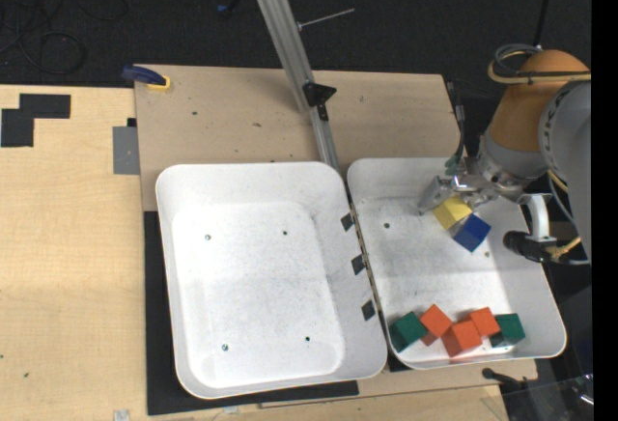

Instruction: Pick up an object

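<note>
overhead view of two white bins. the arm (526,120), grey with an orange band, enters from 3 o'clock, and its gripper (452,189) sits over the upper part of the right bin (406,182). a yellow block (450,212) lies just under the fingertips, touching a blue block (472,233) at its 4 o'clock; how far the fingers are apart, and whether they hold the yellow block, cannot be told. along the right bin's 6 o'clock wall lie two green blocks (408,328) and three orange blocks (462,337). the left bin (183,187) lies at 9 o'clock of the right bin.
</note>
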You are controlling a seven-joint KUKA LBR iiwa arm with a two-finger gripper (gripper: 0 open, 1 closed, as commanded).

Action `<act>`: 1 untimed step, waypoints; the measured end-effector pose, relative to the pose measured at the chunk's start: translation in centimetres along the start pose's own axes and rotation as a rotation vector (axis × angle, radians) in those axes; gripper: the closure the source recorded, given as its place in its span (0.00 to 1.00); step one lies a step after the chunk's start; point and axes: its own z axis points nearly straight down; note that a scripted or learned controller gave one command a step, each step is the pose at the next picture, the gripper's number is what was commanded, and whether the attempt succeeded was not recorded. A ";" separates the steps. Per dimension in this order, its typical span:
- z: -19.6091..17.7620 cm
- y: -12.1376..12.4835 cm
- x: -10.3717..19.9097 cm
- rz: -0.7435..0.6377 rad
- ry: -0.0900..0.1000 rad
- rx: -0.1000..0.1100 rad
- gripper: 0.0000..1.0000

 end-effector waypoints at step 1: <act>-1.3 0.1 0.0 -0.001 -0.001 -0.003 1.00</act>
